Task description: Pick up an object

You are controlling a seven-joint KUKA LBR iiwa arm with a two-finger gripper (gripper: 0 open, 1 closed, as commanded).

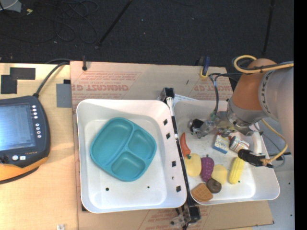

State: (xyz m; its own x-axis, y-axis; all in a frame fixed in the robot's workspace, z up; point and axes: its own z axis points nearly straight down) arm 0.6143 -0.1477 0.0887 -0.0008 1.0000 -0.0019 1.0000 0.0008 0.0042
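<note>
Plastic toy food in the right bin (268, 188), camera view: corn cob (236, 170), grapes (207, 167), lemon (193, 166), chilli (184, 144), biscuit (202, 192), small carton (221, 143). Probably light, stiff and smooth, so slippery. Best taken across the corn cob's narrow middle. Tool (205, 129) low over the bin's upper part; spread not discernible. Left bin (91, 114): teal divided plate (123, 149). Mirrored print on the cardboard (106, 86) over the worktop, roughly "CHEMCSZT GP"; carton label unreadable.

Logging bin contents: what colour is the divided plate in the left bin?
Teal-blue, plain; the divided plate shows clearly in the camera view.
</note>
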